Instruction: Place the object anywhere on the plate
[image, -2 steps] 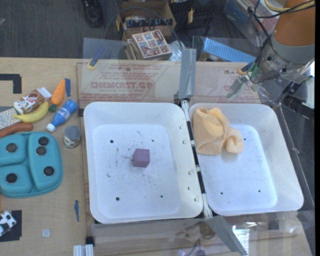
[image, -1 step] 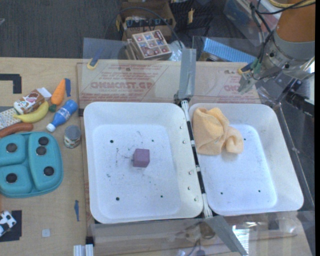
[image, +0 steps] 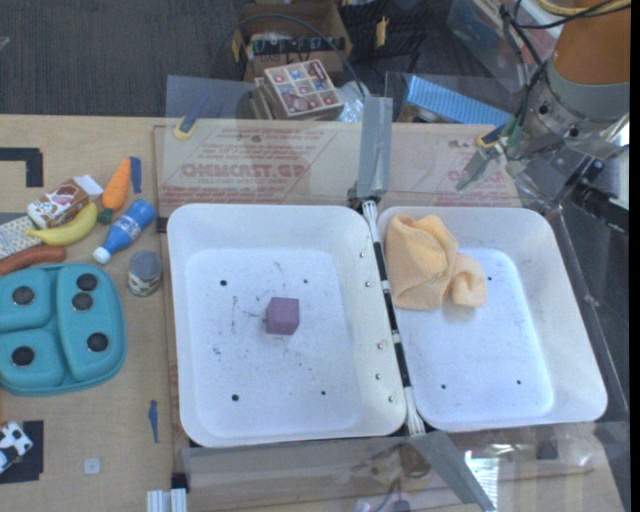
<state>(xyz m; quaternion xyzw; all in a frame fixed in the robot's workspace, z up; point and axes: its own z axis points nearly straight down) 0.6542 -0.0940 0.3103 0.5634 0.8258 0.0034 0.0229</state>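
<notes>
Up at 1 o'clock my gripper (image: 487, 160) hangs, can't tell its state | purple block (image: 282, 315) mid left bin (image: 200, 250), untouched | pick and place both left

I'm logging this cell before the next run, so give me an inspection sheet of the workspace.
Surface: wooden bench with two white bins, left bin and right bin.
Job's things: purple cube in left bin; teal plate on bench, left of the bins.
Clutter: yellow cloth in right bin; banana, carrot, bottle, can on bench.
Grippers: arm at top right, above bins; fingers unclear.
Cables: black ones by arm.
Surroundings: boxes behind bench.
</notes>
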